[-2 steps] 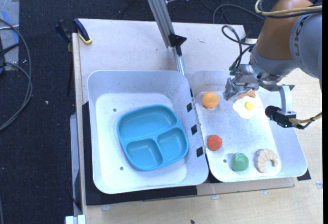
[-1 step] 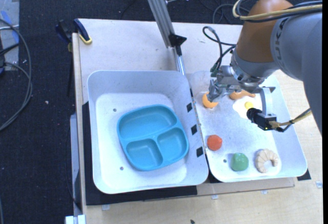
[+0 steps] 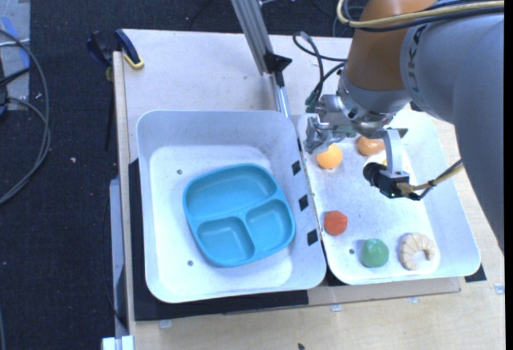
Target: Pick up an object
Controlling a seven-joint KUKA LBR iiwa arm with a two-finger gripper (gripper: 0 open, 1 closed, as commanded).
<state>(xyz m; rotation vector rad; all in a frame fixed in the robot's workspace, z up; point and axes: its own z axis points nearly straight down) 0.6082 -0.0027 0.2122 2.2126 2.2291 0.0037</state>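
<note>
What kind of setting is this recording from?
Most likely a robotics lab bench: two white bins on a taped board, loose cables on dark carpet, and toy food such as a croissant laid out below the tool.

A single fixed camera is looking down at a slant from above the bench (image 3: pixel 200 60), taking in both white bins (image 3: pixel 156 180), with the arm (image 3: pixel 449 44) entering from the right.
</note>
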